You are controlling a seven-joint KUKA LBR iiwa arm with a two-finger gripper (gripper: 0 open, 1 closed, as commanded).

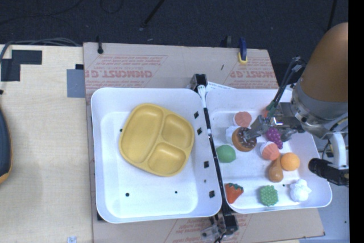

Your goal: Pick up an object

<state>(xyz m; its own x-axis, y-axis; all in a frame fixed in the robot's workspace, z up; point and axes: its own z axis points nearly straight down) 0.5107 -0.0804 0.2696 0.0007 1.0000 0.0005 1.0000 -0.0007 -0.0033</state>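
nearest the camera, along the front of the right bin [318,202], a red strawberry toy [233,192] is lying next to a bumpy green ball [268,196] and a small white lump [299,190]. just behind them a brown pear toy [274,171] is touching a round orange [290,161], and a pink and white piece [269,151] is sitting beside those. a smooth green lime toy [226,153] is resting near the wall between the two bins.

in the left bin [108,179] a yellow plate [156,139] with three parts is lying a bit tilted.

in the middle of the right bin, the gripper [248,138] is reaching down from the right and sitting right on a round brown toy [244,141] that is touching a white piece [234,135]. the fingers are too dark and small here, so it is not clear if they are spread or pressed together, or if they are pinching the brown toy. purple grapes [274,135] are lying just beside the gripper. a pinkish round toy [243,119] is sitting a little farther back.

the grey arm with its orange band [329,60] is hanging over the right side. farther back, the bins are resting on brown cardboard [142,68] on the tabletop [40,139].
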